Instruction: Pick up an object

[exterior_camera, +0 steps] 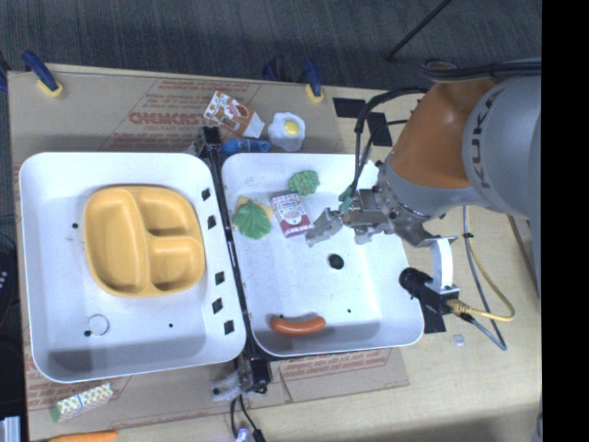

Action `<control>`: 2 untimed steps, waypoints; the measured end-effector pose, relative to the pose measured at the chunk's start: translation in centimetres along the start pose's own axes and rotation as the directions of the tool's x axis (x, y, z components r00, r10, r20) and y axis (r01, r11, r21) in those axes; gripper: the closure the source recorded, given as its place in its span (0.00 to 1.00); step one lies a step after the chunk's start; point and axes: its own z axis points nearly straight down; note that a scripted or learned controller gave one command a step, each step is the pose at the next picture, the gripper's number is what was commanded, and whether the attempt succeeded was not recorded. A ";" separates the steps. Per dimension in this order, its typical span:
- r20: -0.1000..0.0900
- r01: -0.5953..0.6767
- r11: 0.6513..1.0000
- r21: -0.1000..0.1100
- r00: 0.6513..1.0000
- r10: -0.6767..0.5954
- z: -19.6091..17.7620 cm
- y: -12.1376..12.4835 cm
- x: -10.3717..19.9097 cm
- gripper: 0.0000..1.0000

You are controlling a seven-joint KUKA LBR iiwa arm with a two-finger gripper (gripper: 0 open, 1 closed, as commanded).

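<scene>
Pincer (324, 226) hangs low in the right bin (386, 325), just right of the small red-and-white carton (290, 214); can't tell its state from this angle, nothing visibly gripped. Risks: the carton sits tight between the green leafy toy (252, 218) and the broccoli piece (304, 182), so a slanted approach likely shoves it aside or catches two things. The hot dog (296, 323) hugs the near wall — poor clearance there. The yellow tray (144, 239) in the left bin (55, 362) is well apart.
</scene>
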 end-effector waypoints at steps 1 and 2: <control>0.000 -0.069 0.998 0.002 0.998 0.069 12.0 4.5 3.1 0.00; -0.001 0.340 0.941 0.001 0.941 -0.340 12.8 -2.4 2.8 0.00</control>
